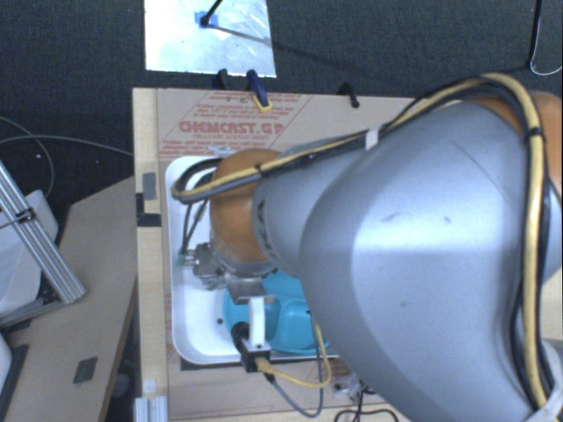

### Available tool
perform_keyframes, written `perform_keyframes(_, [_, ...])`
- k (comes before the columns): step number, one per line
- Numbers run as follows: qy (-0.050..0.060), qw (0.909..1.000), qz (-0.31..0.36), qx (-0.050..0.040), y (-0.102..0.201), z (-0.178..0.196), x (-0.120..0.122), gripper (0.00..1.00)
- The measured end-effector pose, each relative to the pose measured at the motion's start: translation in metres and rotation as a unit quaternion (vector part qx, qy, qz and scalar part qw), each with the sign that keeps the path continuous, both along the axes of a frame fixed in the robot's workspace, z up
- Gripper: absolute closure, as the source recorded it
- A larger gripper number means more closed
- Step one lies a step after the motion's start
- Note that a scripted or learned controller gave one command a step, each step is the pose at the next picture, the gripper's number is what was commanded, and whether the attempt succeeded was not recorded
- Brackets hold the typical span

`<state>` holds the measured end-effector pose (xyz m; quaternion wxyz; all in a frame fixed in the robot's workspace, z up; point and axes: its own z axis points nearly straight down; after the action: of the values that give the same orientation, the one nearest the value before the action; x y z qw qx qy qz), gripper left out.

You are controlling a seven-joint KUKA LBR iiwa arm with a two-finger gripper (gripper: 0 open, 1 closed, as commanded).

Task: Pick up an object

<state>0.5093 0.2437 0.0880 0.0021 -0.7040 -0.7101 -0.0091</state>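
Observation:
My arm reaches in from the right and covers most of the bench. Its orange wrist band [236, 211] hangs over the left white bin [186, 328]. The gripper [205, 267] points down into this bin near its left wall, its grey metal body showing under the band. A light blue object [286, 316] lies in the bin just right of the gripper, partly hidden under the arm. I cannot see anything between the gripper's tips.
The bins rest on a cardboard sheet [230, 127] with red lettering. A shiny foil-like sheet [208, 23] lies on the dark floor behind it. A blue-handled clamp [258, 90] sits at the cardboard's far edge. An aluminium frame [35, 244] stands at the left.

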Motion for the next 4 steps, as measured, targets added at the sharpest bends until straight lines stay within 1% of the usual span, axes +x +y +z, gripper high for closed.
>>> perform_keyframes(1, [-0.002,1.0000,0.000,0.0023,0.002,0.000,0.002,0.00])
perform_keyframes(2, [-0.003,1.0000,-0.005,-0.0068,-0.070,0.064,0.113,0.00])
perform_keyframes(3, [0.003,1.0000,-0.001,-0.0069,-0.029,-0.006,0.152,0.00])
perform_keyframes(4, [0.003,1.0000,-0.001,-0.0073,-0.031,0.009,0.152,1.00])
